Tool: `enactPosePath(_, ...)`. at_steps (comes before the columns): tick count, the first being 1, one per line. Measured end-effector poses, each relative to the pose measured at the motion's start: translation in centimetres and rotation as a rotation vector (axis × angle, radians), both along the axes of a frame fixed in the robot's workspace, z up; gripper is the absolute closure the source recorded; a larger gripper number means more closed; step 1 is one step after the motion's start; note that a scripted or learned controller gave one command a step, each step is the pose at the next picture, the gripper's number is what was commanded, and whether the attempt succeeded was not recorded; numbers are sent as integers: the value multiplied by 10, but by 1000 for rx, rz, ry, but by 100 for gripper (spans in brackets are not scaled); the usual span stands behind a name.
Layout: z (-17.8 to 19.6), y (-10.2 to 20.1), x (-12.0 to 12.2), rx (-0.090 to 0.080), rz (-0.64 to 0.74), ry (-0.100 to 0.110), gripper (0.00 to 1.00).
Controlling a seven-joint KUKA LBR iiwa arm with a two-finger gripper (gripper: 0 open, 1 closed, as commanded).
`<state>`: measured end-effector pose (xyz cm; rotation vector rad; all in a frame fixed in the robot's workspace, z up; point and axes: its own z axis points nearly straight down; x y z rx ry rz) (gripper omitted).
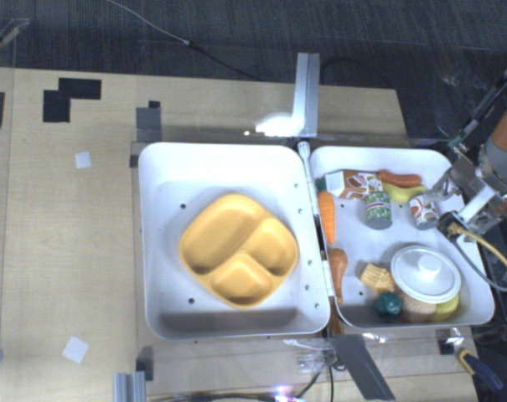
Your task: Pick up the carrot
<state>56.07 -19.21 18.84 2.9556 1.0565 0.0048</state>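
Observation:
The carrot [326, 215] is a slim orange stick with a green top. It lies lengthwise against the left wall of the right bin [486, 304]. My gripper [451, 193] hovers over that bin's right side, near a small can [421, 211], well to the right of the carrot and apart from it. Nothing shows in the gripper.
The right bin also holds a brown drumstick [338, 266], a corn piece [373, 275], a white lidded pot [426, 275], a green item [388, 306], a grey can [377, 210], a sausage [400, 178] and a banana [400, 194]. A yellow divided plate [238, 248] sits in the left bin [165, 182].

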Motion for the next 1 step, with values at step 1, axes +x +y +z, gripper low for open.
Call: enactPosePath(1, -55, 61, -72, 3, 80, -2, 0)
